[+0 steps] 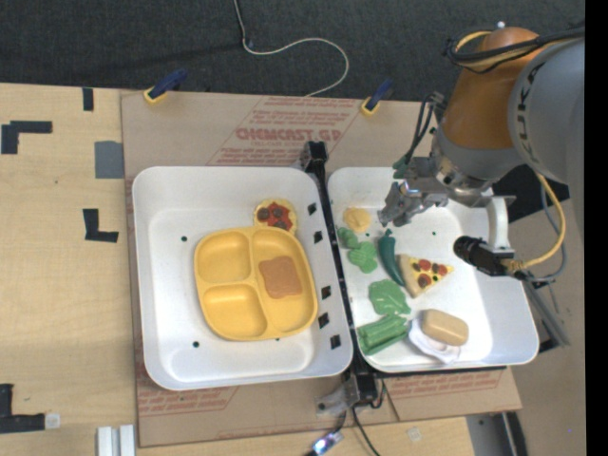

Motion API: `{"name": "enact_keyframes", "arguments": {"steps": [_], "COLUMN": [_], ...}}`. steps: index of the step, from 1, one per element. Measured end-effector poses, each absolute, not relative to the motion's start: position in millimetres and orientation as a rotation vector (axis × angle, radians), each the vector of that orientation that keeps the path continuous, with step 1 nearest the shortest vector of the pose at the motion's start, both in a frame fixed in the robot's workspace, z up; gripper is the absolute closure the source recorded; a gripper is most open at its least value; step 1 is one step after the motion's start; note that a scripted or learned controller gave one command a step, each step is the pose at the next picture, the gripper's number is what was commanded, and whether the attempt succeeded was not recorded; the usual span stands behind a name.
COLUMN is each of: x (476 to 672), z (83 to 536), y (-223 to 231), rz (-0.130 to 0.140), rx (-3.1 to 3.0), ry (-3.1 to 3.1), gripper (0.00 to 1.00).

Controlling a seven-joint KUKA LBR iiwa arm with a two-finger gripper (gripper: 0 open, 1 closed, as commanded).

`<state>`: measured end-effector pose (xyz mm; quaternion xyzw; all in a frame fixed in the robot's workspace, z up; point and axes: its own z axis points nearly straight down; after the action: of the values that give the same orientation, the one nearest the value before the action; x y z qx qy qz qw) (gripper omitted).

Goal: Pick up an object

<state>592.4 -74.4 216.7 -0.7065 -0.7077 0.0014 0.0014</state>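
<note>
Camera view looked down at a slant on two white bins set side by side on a cardboard-covered surface (pixel 285 131). In the left bin (pixel 161 255) lay a yellow divided tray (pixel 223 283) with a brown toy patty (pixel 280 275) in its right compartment, and a small round toy pizza (pixel 275 215) rested just beyond the tray's upper edge.

The right bin (pixel 494 340) held the loose toys. A pale yellow piece (pixel 356 219) sat near its upper left corner, with a small green piece (pixel 360 256) just below it. A dark green pepper (pixel 388 255) lay at a tilt beside a pizza slice (pixel 424 273), the two touching or nearly so. Lower down were a green leafy piece (pixel 389 298) and a green pod-like piece (pixel 382 332), and near the front edge a tan bread roll (pixel 444 328) rested on a white item (pixel 439 350).

The grey arm with its orange band (pixel 484 103) reached in from the right, and the fingers (pixel 397 207) hung over the upper left part of the right bin, just above the pepper and beside the pale yellow piece. Whether they were wide or narrow I cannot tell, and nothing showed between them.
</note>
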Motion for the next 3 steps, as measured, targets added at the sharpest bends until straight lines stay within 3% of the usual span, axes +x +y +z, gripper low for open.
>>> {"name": "enact_keyframes", "arguments": {"steps": [1,2,3], "x": [540.6,543.7,549.5], "z": [214,234,228], "y": [-55,-47,-46], "rz": [0.006,-0.001,0.002], "rx": [-2.218,-2.219,-2.219], "ry": [-2.219,-2.224,-2.222], "gripper": [1.00,1.00,1.00]}}
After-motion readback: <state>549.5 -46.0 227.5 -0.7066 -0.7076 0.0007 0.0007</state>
